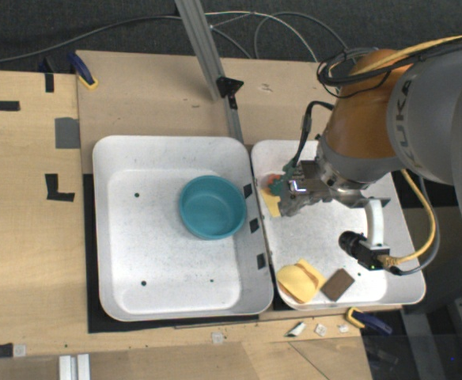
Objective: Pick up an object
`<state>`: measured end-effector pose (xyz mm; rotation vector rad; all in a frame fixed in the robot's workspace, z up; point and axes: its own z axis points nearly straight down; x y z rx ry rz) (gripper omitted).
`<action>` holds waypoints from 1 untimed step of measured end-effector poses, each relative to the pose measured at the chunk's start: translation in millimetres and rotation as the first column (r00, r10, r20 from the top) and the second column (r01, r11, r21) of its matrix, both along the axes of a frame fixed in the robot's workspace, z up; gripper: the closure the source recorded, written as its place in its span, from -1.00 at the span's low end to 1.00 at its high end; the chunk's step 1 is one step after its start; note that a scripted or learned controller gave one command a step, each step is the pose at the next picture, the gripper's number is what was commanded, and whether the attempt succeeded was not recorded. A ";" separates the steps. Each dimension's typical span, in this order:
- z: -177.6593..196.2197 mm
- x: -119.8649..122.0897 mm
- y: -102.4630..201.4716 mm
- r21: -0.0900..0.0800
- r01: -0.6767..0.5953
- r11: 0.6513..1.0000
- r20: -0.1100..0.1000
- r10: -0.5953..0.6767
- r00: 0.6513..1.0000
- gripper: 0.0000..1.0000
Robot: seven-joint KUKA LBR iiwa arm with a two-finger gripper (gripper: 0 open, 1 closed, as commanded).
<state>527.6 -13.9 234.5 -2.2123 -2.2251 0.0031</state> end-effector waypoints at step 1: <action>6.6 -9.0 49.6 0.000 -0.002 1.000 0.002 0.002 1.000 1.00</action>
